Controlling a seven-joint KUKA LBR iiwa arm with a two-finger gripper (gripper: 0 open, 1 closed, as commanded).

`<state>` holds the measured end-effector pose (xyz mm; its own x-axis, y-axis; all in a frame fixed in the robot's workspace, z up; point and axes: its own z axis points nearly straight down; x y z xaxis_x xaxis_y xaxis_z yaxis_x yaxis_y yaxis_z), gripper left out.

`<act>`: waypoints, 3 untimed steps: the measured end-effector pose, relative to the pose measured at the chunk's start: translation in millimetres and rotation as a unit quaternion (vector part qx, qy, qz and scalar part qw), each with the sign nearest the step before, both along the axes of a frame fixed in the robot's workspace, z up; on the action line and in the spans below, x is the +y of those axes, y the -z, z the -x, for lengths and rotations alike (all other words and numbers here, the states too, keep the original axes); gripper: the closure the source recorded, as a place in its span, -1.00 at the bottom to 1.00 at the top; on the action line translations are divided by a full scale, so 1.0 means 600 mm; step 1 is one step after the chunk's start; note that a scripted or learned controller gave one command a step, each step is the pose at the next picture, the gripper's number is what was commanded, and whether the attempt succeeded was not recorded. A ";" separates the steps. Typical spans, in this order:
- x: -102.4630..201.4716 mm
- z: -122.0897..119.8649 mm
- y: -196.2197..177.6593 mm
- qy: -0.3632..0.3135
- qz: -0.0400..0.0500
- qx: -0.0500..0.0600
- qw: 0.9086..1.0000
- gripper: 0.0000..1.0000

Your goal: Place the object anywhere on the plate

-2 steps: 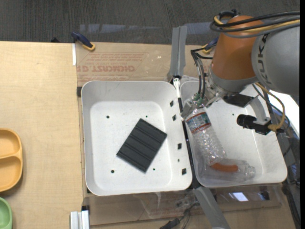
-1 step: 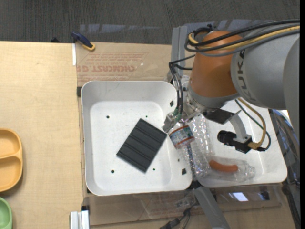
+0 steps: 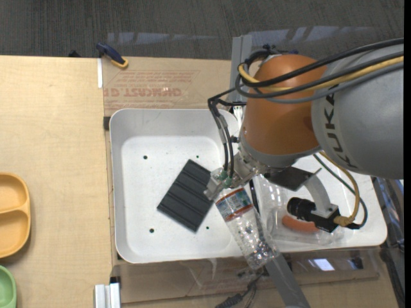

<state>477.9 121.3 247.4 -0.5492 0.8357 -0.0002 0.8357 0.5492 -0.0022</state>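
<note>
Arm low over the white bins, with pickup not confirmed.

The gripper (image 3: 226,179) hangs beside the crinkled clear plastic bottle (image 3: 244,226), near the ribbed black slab (image 3: 186,196); I cannot tell the fingers' state. The smooth orange divided plate (image 3: 13,213) lies well apart on the worktop, so a long carry leftward follows.

Grey arm (image 3: 366,114), rounded orange band (image 3: 279,108) above wrist. Black and yellow cables (image 3: 308,85) looped over it (partial black lettering on grey shell).
</note>
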 end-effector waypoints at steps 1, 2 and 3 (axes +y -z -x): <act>-0.076 -0.113 -0.077 -0.035 0.000 -0.001 0.999 1.00; -0.007 -0.098 0.042 -0.140 0.000 0.001 0.990 1.00; -0.136 -0.162 -0.039 -0.198 0.000 -0.002 0.980 1.00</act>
